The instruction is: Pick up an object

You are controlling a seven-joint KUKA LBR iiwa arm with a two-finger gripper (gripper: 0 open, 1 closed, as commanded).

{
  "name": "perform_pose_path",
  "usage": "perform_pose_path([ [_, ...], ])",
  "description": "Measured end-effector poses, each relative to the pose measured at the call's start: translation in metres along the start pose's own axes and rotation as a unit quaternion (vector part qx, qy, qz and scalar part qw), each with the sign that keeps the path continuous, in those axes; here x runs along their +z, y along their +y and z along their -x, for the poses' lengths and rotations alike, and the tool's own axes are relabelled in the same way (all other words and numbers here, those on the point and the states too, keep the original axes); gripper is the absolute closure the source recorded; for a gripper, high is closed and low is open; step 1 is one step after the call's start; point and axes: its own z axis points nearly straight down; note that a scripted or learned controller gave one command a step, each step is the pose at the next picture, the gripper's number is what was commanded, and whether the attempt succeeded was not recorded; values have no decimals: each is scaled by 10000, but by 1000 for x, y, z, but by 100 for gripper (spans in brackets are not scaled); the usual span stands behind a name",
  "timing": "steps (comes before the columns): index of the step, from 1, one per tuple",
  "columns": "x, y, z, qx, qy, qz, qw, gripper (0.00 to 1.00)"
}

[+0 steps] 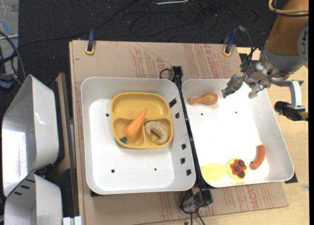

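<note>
Overhead, the gripper (242, 89) hung over the right bin's (274, 135) far edge, fingers spread, grasping nothing. A toy drumstick (203, 100) lay just beside it near that bin's far left corner. A sausage (257, 156) lay near the right bin's near right corner, and a carrot (136, 123) sat in the yellow plate (122, 106).

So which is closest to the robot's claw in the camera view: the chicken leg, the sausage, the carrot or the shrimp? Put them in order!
From the gripper:
1. Chicken leg, right bin, just beside it.
2. Sausage, right bin, near corner.
3. Shrimp, yellow plate, left bin.
4. Carrot, same plate, slightly farther.
</note>
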Motion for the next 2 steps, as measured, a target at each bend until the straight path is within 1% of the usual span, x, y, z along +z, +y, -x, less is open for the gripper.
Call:
perform_pose_path([
  [1, -8, 3, 0, -13, -10, 64, 10000, 0],
  [2, 36, 4, -6, -26, -8, 47, 10000, 0],
])
